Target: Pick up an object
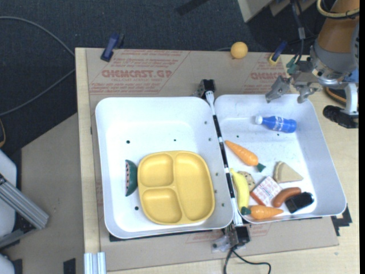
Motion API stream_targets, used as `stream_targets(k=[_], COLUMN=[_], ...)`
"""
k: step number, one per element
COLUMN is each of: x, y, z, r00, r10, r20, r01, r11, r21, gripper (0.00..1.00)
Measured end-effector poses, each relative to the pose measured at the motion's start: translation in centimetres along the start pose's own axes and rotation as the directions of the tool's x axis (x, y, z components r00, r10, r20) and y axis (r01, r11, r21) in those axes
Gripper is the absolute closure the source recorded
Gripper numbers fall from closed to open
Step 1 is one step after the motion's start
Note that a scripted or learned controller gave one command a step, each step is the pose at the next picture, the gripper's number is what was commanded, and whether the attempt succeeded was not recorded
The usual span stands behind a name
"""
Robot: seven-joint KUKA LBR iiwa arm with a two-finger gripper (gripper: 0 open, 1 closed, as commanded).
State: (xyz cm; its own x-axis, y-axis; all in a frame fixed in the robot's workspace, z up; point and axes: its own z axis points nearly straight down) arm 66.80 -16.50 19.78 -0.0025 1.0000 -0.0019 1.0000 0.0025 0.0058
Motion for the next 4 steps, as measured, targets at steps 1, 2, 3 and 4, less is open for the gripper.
stream_targets(k=[1,2,3,4], x=[-0.1,-0.6,0.0,6.2], y=[0.2,0.0,0.3,-3.0], z=[9.0,-1.0,9.3,0.7], r00=[1.0,1.0,1.0,1.0], r10=[0.0,0.002,0.0,0.0], r20=[0.006,0.0,0.006,-0.002], r01=[0.0,-0.002,0.0,0.0], r11=[1.0,1.0,1.0,1.0], r21=[-0.01,0.0,-0.013,0.002], gripper=[0.0,0.0,0.0,0.0])
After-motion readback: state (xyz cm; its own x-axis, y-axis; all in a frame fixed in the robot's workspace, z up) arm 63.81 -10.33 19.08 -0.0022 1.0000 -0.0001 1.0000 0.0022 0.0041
